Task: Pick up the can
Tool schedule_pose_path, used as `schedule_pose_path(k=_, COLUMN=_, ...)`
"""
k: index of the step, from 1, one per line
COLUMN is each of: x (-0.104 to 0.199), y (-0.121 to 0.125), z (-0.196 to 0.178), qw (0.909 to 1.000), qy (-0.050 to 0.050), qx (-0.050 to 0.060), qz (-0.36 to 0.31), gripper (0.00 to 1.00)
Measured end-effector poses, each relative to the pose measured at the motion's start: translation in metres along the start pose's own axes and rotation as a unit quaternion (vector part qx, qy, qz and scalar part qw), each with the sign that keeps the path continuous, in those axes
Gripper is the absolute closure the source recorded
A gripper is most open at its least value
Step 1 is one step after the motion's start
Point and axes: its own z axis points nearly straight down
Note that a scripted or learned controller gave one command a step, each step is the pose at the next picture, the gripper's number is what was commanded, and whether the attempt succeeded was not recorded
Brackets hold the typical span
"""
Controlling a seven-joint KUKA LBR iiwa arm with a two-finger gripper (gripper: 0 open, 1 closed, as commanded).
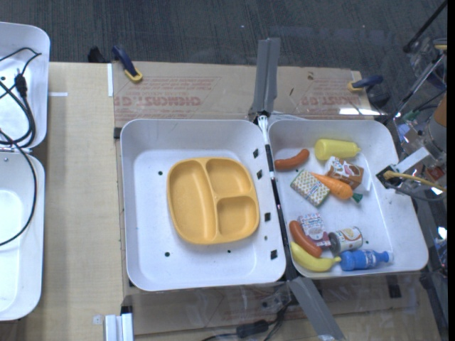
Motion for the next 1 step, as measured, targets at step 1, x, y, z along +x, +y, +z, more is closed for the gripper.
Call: schedule_pose_path(k=1, x=-0.0002, y=-0.0006, z=-0.0072, qw=1.0000, qy=-0.003, qx=0.001, qz=-0.003, gripper=1.00)
